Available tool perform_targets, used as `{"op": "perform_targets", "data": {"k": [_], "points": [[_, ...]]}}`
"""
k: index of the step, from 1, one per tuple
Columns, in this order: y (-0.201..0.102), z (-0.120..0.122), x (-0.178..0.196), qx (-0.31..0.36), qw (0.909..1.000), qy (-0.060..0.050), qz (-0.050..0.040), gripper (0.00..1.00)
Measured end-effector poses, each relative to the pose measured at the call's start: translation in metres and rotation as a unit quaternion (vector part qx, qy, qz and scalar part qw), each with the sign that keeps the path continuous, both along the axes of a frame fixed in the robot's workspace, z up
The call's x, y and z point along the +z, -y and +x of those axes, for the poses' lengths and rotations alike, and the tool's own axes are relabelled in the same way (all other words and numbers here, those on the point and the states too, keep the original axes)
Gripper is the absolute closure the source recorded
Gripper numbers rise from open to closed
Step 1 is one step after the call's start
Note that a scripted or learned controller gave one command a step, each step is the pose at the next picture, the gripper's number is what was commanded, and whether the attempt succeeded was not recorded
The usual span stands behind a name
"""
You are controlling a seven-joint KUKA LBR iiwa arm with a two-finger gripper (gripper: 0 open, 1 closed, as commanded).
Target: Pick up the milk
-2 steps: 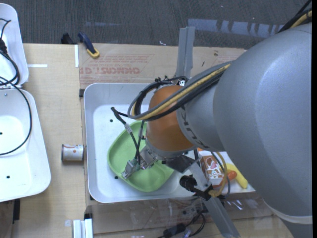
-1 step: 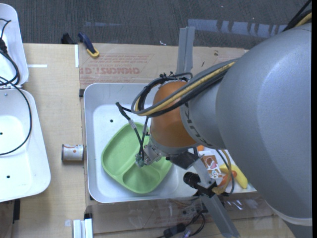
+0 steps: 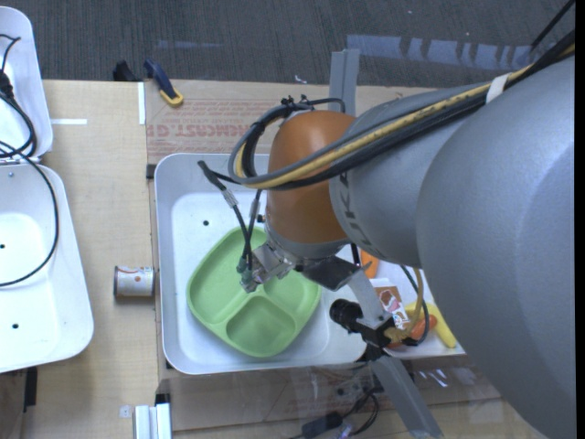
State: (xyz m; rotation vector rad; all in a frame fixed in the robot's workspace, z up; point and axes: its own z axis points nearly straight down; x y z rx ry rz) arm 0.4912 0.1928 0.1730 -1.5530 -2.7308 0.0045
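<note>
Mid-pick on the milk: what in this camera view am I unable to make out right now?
- Right half of the white bin: covered by the arm in the camera view.
- Items at the bin's right edge: orange and yellow bits peek from under the arm; too hidden to identify, so a milk carton cannot be confirmed.
- End effector over the green divided tray: small and cluttered by cables.
- Left bin: cut off by the left edge.

a green tray (image 3: pixel 247 305) with three parts lies in the white bin (image 3: pixel 183 208) in the middle. another white bin (image 3: pixel 55 318) sits to the left, and a black cable (image 3: pixel 41 208) loops over it. a small can (image 3: pixel 134 282) lies on its side on the wooden bench (image 3: pixel 101 154) between the two bins. a blue and yellow clamp (image 3: pixel 163 84) rests near the top edge of the bench.
</note>
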Motion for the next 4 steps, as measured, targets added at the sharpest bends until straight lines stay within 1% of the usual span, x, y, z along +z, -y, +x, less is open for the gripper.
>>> {"op": "perform_targets", "data": {"k": [1, 2, 3, 4], "points": [[-0.027, -0.014, 0.048, -0.092, 0.9958, 0.000, -0.0005, 1.00], [-0.028, -0.014, 0.041, -0.128, 0.9917, -0.001, -0.0011, 1.00], [-0.010, -0.015, -0.040, -0.231, 0.9729, -0.001, -0.0017, 1.00], [-0.032, -0.014, 0.035, -0.184, 0.9829, 0.000, -0.0009, 1.00]]}}
